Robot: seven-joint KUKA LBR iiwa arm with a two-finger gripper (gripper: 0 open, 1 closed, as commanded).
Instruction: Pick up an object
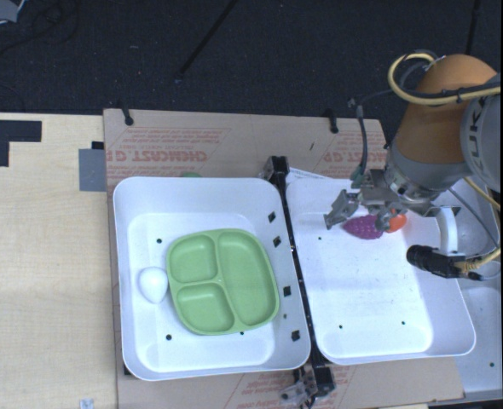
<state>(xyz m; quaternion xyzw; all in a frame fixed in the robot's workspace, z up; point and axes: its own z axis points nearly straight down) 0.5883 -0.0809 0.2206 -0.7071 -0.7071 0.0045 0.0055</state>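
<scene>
Across two bins, one green plate (pixel 222 279), one white egg (pixel 153 284), one purple object (pixel 364 227), claw (pixel 360 209) grip unclear.

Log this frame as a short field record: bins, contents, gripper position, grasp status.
left bin: shallow white bin holding a green three-compartment plastic plate and a small white egg-shaped object, the egg at the plate's left edge
right bin: shallow white bin with a purple lumpy object and a small orange object near its far side
gripper: gripper low over the purple object
grasp status: cannot tell; contact is hidden
</scene>
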